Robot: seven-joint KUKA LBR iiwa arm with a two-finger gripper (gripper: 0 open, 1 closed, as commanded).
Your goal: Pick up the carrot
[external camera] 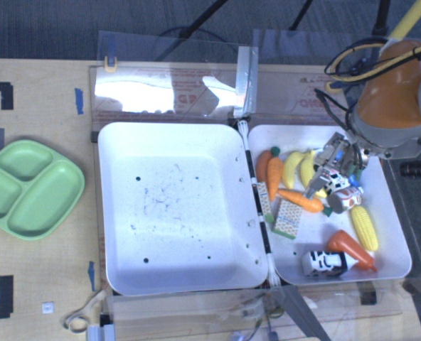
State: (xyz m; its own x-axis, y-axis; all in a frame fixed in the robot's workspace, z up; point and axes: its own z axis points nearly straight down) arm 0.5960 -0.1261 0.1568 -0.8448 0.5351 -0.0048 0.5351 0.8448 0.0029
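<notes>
The carrot (301, 201) lies on its side near the middle of the right bin (293, 256), its long axis running roughly from 10 o'clock to 4 o'clock. The jaws come down from the carrot's 1 o'clock side, and their tip sits just above its right-hand end, very close or touching. The blur there does not show which, and I cannot tell whether the jaws are open or closed. Nothing is clearly seen gripped between them.

Right under the carrot, at its 7 o'clock, lies a small speckled card (287, 219), and the carrot's left end overlaps the card's top edge. At the carrot's 10 o'clock, two more carrots (269, 170) stand lengthwise along the bin's left wall. Two bananas (300, 168) lie at its 12 o'clock, between those carrots and the jaws. At 3 o'clock, just beside the jaws, lies a red-and-white can (344, 198). A corn cob (365, 227) lies at 4 o'clock, and beyond it an orange cone-shaped vegetable (351, 249) rests against a black-and-white toy (325, 261) near the bin's front edge.

The arm (390, 99) reaches in from 2 o'clock, its orange band above the bin's far right corner.

The left bin (175, 226) lies beside the right one. Well apart at 9 o'clock, a green divided plate (33, 190) rests on the wooden surface (40, 91)
</notes>
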